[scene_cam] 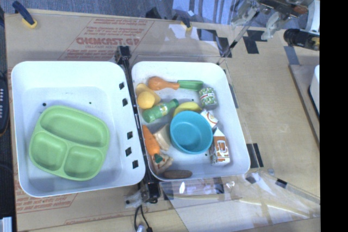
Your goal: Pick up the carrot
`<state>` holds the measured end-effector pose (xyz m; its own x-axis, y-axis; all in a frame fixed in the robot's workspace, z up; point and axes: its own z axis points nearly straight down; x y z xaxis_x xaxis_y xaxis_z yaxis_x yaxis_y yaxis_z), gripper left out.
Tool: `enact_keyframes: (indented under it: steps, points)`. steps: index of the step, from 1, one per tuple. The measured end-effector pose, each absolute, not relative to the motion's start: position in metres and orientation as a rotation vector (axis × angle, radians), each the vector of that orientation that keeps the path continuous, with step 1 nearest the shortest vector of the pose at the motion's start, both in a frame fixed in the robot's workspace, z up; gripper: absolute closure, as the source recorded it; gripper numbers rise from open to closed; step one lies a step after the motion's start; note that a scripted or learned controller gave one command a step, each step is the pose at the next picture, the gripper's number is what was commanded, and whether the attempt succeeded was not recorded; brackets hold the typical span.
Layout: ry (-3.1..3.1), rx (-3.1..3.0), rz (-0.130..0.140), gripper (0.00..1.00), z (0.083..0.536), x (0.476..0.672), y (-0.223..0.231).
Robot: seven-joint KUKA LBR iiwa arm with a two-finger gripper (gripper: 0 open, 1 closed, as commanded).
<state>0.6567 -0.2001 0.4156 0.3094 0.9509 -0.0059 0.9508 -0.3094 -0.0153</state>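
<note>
Nearest the lower edge, inside the right bin (pixel 235 117): a dark oblong piece (pixel 176 174) against the front wall, and just above it the carrot (pixel 151 142), a short orange taper lying lengthwise along the left wall, leafy end toward the front. Smooth, matte, plastic-looking. Crowded close: a glossy round blue bowl (pixel 191 132) to its right, a green bottle (pixel 160 111) and a lemon (pixel 145 99) further back. In the left bin (pixel 22 79), a pale green divided plate (pixel 69 142). Farthest, at top right and well apart from both bins, the gripper (pixel 272 14), metal fingers spread apart with nothing between them. Judged as the approach step, not yet begun: calls for travel over the right bin, then a descent beside the wall, fingers across the carrot's narrow width.
</note>
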Motion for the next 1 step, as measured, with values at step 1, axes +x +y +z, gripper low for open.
enact_keyframes:
  steps: [1]
  points:
    - [-1.447,-2.789,0.011,0.00,0.4780,0.6562,-0.2012]
